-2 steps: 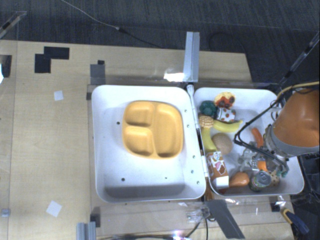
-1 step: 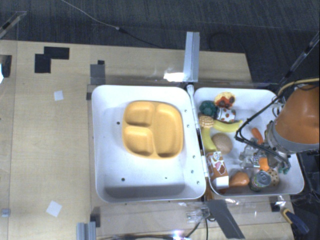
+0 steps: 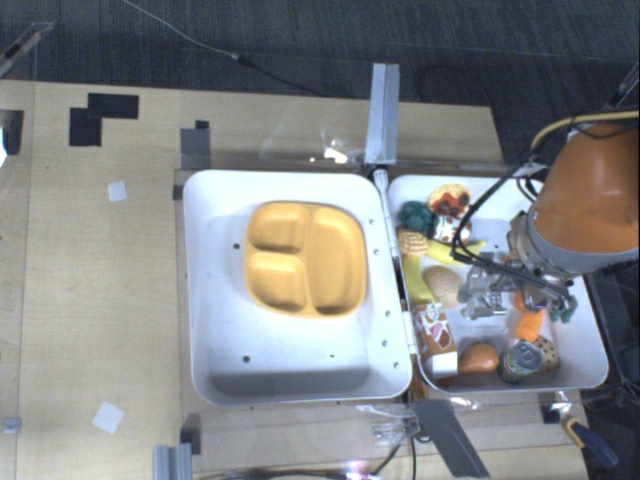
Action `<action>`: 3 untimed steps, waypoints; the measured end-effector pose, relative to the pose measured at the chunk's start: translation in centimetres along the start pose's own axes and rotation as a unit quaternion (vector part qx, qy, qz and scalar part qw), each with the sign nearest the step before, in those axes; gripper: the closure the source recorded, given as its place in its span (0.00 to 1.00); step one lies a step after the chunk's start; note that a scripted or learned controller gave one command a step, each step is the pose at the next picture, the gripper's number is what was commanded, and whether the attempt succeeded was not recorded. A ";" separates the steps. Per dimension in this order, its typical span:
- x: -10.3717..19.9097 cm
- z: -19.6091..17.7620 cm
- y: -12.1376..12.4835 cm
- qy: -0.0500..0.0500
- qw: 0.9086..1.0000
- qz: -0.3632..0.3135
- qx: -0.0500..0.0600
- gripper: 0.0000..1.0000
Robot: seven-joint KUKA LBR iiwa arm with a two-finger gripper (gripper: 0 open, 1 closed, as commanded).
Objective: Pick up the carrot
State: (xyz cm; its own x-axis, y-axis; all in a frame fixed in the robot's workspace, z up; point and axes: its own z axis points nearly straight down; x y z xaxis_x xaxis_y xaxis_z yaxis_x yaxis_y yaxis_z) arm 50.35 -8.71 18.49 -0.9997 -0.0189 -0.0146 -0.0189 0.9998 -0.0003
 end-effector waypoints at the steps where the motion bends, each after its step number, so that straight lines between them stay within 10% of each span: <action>1: 0.5 9.4 -8.0 -0.002 1.000 0.017 0.002 1.00; 2: 0.9 0.5 -2.3 0.000 0.993 0.121 0.000 1.00; 3: 1.0 9.4 -12.1 -0.002 0.991 0.132 0.003 1.00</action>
State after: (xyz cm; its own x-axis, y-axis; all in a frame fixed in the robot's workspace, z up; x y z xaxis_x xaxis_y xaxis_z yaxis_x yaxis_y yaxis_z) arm 49.74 -20.81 9.04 -0.9696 0.2437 -0.0192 0.2438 0.9698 -0.0020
